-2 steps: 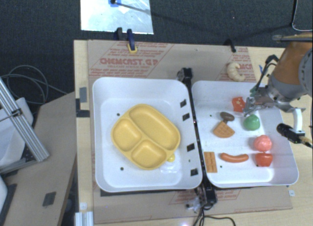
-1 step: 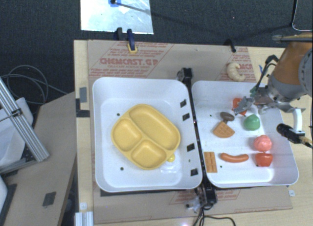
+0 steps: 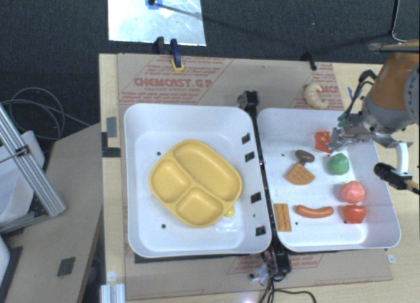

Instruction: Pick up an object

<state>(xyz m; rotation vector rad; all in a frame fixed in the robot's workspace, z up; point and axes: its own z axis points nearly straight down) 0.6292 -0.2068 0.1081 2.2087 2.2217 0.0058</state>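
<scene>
A small red object point(image 3: 321, 140) is seen in the right bin point(image 3: 380, 233), at its far part, and the gripper point(image 3: 336, 139) is placed just at its right edge — whether they touch cannot be told, nor the state of the pincer. Near to it a green ball point(image 3: 338, 163) is found, then a pink ball point(image 3: 352, 191) and a red piece point(image 3: 354, 214). A brown mushroom point(image 3: 304, 156), a waffle wedge point(image 3: 300, 175) and a sausage point(image 3: 314, 212) are laid more to the left. In the left bin point(image 3: 141, 164) a yellow divided plate point(image 3: 195, 181) is set.
</scene>
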